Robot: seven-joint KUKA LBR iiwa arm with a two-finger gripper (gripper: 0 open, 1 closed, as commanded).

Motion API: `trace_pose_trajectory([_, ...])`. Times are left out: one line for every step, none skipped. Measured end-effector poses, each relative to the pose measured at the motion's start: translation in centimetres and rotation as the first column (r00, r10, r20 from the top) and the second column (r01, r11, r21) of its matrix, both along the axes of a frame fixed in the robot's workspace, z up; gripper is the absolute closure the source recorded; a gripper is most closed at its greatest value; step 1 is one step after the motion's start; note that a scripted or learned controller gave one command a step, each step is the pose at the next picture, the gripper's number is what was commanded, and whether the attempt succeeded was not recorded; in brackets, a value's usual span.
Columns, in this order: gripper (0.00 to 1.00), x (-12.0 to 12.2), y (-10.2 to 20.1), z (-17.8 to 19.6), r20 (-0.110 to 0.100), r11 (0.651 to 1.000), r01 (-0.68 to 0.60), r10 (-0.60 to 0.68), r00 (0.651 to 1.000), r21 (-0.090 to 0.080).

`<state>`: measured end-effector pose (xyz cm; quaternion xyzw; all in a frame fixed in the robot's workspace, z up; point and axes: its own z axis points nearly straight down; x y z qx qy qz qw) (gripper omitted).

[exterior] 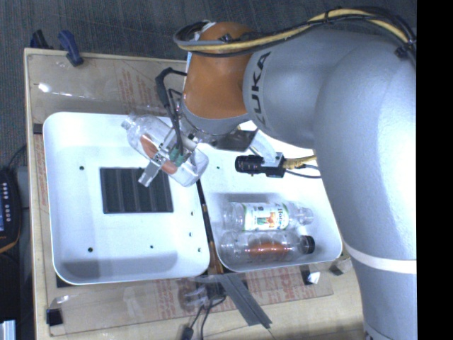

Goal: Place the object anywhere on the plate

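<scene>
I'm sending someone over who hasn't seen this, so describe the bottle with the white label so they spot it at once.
Find the right bin. Two clear bottles lie side by side at its near end. The one you want is farther from the edge, with a white label; its neighbour has reddish contents and a black cap.

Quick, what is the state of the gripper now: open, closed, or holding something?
Gripper: closed on a clear plastic bottle, held above the left bin.
</scene>
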<state>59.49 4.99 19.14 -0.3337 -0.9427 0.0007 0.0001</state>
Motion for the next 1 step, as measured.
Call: trace_pose_trajectory([0.00,-2.51,4.92,-3.92,-0.005,0.985,-0.174,0.174,0.985,0.001])
